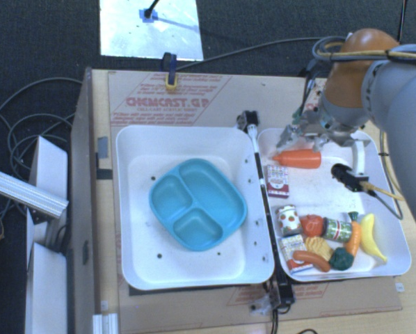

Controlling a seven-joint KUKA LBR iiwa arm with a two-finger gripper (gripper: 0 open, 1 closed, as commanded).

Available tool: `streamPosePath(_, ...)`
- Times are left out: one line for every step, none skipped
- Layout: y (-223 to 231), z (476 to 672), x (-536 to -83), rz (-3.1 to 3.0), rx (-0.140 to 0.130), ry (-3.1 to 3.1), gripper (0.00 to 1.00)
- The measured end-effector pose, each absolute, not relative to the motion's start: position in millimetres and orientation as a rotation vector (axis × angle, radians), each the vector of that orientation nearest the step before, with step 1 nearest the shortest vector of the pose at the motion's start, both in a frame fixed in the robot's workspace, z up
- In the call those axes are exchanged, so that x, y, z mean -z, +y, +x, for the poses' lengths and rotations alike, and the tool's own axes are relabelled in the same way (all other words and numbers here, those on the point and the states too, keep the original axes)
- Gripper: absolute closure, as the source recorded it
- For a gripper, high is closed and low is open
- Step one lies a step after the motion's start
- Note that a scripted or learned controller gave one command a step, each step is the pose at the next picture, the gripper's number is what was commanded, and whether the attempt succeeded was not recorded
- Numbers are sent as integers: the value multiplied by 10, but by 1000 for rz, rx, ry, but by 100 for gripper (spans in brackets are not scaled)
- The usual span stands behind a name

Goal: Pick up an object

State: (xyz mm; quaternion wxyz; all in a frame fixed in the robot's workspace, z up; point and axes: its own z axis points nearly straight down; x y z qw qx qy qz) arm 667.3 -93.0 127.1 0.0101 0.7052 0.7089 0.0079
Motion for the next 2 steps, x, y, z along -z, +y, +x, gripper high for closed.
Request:
streamPosePath(-850, 6689, -889, 2214, -2, 2226, 0)
streamPosePath(-1439, 6424, -1030, 2218, 0, 2221, 0)
